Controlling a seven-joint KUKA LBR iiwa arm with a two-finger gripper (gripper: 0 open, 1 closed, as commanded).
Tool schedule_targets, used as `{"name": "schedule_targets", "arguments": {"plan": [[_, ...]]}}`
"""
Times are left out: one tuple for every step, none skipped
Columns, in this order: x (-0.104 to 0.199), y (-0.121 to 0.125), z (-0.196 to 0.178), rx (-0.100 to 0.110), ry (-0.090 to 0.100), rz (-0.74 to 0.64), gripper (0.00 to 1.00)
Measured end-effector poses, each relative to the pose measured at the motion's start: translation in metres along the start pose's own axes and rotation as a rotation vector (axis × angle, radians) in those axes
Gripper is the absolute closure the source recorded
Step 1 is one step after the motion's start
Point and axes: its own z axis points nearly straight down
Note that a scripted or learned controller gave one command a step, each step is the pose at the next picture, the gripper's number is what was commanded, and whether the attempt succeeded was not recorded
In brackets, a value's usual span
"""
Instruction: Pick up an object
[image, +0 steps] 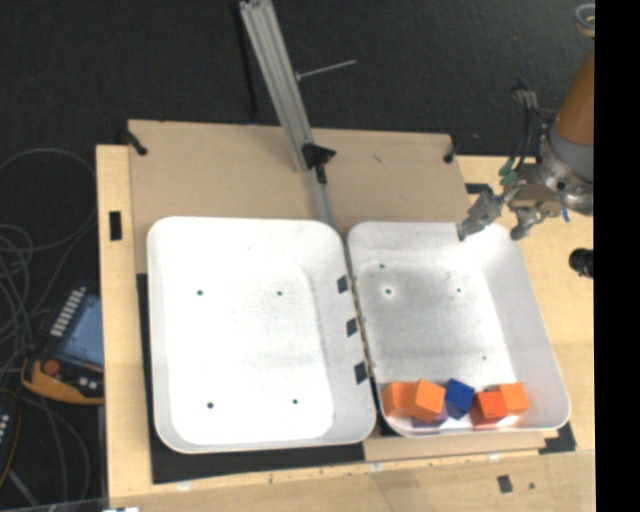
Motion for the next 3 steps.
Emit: {"name": "schedule_targets", "arguments": {"plan": [[0.000, 0.000, 0.000, 0.000, 0.000, -0.001, 0.00], [0.112, -0.045, 0.044, 0.003, 0.005, 0.000, 0.00], [0.061, -0.016, 0.174, 0.006, 0.001, 0.010, 0.00]]}}
